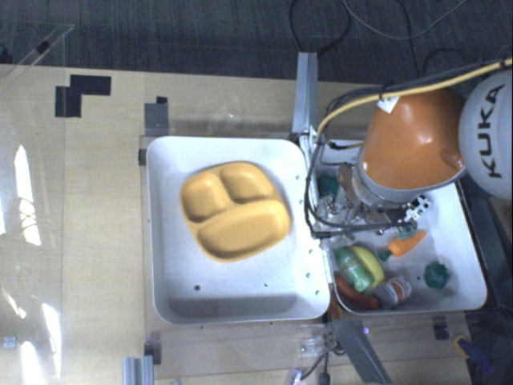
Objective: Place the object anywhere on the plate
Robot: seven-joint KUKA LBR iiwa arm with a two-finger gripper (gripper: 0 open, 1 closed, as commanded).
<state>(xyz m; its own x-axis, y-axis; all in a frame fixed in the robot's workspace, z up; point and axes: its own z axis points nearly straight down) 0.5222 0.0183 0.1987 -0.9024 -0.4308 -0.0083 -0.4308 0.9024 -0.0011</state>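
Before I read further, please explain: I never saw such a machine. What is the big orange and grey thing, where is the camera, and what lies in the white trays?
The orange and grey thing is a robot arm, reaching in from the right. One fixed camera looks down at a slant. The left white bin holds a yellow plate with three compartments. The right white bin holds small toys: an orange carrot, a green and yellow piece, a dark green piece. The arm hangs over the right bin; its wrist hides the gripper, so I cannot tell if it holds anything.

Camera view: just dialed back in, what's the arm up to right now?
The arm is down over the right bin, above the toys there: a carrot, a green-and-yellow piece and a small dark green one. The yellow plate in the left bin has nothing on it, so placing isn't done yet.
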